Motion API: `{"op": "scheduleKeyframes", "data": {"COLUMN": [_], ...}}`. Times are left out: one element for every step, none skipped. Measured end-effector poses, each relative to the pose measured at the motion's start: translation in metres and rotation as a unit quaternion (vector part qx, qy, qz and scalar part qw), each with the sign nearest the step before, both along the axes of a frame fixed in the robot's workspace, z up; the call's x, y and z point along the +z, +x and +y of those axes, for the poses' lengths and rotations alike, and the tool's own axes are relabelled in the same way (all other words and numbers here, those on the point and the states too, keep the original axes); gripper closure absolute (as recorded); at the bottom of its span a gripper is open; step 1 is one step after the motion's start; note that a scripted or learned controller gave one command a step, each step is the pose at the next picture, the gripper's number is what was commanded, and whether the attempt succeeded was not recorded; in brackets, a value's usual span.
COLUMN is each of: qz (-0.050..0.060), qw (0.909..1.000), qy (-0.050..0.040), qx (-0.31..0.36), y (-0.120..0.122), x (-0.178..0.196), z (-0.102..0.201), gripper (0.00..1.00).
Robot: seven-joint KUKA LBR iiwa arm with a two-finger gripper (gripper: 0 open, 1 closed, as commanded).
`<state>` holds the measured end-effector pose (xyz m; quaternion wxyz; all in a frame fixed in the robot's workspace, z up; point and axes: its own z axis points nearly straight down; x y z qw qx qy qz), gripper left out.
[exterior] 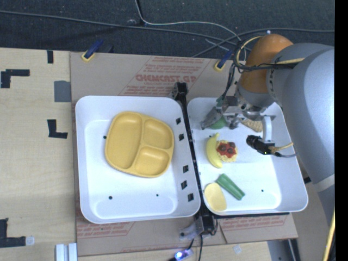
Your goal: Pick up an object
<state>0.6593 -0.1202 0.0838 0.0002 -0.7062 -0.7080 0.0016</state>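
Where the arm (304, 102) drops into the right bin's (283, 192) far end, these lines give the scene.

Jaws: the gripper (225, 117) hangs low at the bin's back left; whether it is open or shut, or grips anything, I cannot tell, since the metal parts blur together.
Green scrap: a bit of green (217, 123) shows just beside the jaws, too small to name.
Banana (213, 151): lies near, just in front of the jaws.
Red item (227, 149): touches the banana's right side.
Green stick (231, 187): nearer the front.
Yellow disc (216, 197): beside the stick, at the front left corner.
Left bin (92, 194): bears a yellow divided plate (139, 143).
Desk: cardboard (163, 75) under both bins, pale wood (32, 162) to the left, dark carpet (65, 4) with cables beyond.
Hidden: the arm covers the bin's back right corner.
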Motion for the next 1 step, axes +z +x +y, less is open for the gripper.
{"op": "scheduleKeyframes", "data": {"qz": [0.0], "qw": [1.0], "qy": [0.0001], "qx": [0.0], "y": [0.0007], "x": [0.0125], "z": [0.0005], "gripper": [1.0]}}
